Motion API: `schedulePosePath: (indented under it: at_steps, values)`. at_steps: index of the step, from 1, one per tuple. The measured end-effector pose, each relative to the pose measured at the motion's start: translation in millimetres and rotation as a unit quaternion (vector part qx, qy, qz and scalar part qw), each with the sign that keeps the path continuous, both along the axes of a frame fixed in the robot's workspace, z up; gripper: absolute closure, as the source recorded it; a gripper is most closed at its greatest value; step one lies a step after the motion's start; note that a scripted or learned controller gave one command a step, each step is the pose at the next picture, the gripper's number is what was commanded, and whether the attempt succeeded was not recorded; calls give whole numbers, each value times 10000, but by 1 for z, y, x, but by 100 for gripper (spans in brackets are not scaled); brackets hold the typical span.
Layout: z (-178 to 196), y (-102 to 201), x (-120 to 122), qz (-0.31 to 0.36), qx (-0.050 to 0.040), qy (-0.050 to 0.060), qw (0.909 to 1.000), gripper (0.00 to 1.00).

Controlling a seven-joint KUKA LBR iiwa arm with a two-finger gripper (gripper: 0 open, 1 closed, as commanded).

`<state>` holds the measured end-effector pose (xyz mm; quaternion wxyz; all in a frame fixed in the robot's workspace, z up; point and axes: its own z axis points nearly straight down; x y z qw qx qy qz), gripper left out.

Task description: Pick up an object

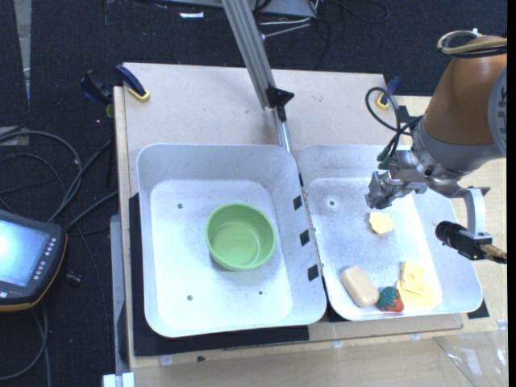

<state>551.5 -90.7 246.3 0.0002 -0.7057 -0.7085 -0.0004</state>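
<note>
The arm is cut off at the right edge, its orange band above the wrist, reaching left over the right bin [451, 297]. The end effector [379, 201] points down just above a small pale yellow lump [381, 223]; whether it is open or closed is unclear. Nearer lie a beige oval piece [359, 285], a red-green strawberry toy [390, 299] and a yellow cheese-like wedge [418, 285]. The left bin [161, 240] holds a green bowl [240, 236].

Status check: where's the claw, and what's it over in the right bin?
Claw low in right bin, just above small yellow piece. Nothing seen between its tips. Bread roll, strawberry, cheese wedge grouped nearer the front, apart from it.
</note>
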Motion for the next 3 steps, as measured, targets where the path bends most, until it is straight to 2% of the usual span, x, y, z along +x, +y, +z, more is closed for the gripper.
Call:
schedulePosePath:
  at_steps: [1, 3]
  values:
    - [7, 56, -6, 4, 0, -1, 10000, 100]
    - [-6, 167, -9, 6, 0, 5, 10000, 100]
